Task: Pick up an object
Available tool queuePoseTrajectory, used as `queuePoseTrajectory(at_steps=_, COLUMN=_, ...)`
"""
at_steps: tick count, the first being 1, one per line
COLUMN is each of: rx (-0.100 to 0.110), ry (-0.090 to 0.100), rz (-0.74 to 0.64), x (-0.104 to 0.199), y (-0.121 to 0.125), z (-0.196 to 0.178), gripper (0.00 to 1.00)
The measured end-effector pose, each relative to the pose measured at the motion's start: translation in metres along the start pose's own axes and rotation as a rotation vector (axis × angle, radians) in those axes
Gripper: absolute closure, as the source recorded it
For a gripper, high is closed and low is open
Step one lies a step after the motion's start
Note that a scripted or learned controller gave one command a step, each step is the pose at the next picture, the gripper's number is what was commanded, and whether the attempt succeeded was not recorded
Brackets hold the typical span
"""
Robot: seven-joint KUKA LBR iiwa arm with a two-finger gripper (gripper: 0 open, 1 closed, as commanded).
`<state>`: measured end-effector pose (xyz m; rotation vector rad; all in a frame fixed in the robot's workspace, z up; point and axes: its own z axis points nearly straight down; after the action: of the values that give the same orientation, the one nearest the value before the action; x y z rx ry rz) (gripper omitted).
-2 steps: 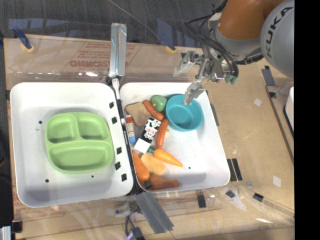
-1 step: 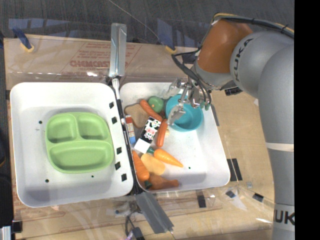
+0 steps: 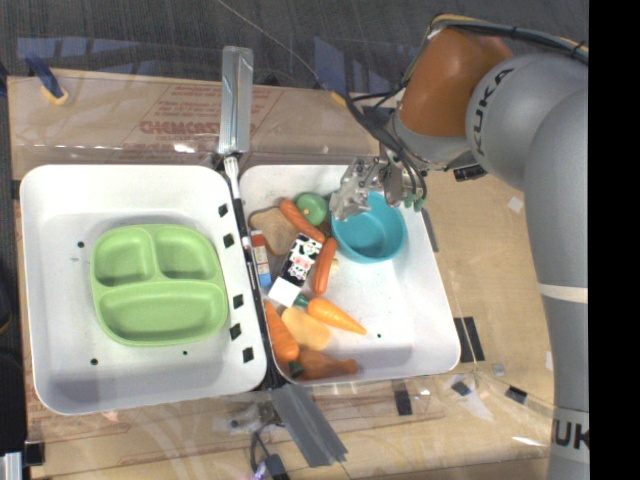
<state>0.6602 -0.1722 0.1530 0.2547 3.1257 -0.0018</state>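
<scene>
Dark carpet is seen behind a bench (image 3: 130,98) covered in clear plastic sheeting, on which two shallow white bins are set side by side. A green divided plate (image 3: 158,283) is laid flat in the left bin (image 3: 50,208). In the right bin (image 3: 420,318), toys are heaped along the left wall: several carrots (image 3: 335,315), a green round item (image 3: 312,207), a black-and-white carton (image 3: 303,261) and a pale yellow piece (image 3: 305,328). A blue bowl (image 3: 370,233) is placed upright near the bin's far right corner. The gripper (image 3: 372,190) is positioned over the bowl's far rim; how wide its fingers are cannot be told, and nothing is visibly held between them.
</scene>
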Motion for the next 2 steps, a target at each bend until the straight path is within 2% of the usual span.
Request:
queuePoseTrajectory(at_steps=1, rx=0.000, ry=0.001, rz=-0.001, x=0.000, y=0.001, z=0.000, gripper=0.00)
queuePoseTrajectory(at_steps=2, rx=-0.002, ry=-0.004, rz=0.540, x=0.031, y=0.023, z=0.054, gripper=0.00)
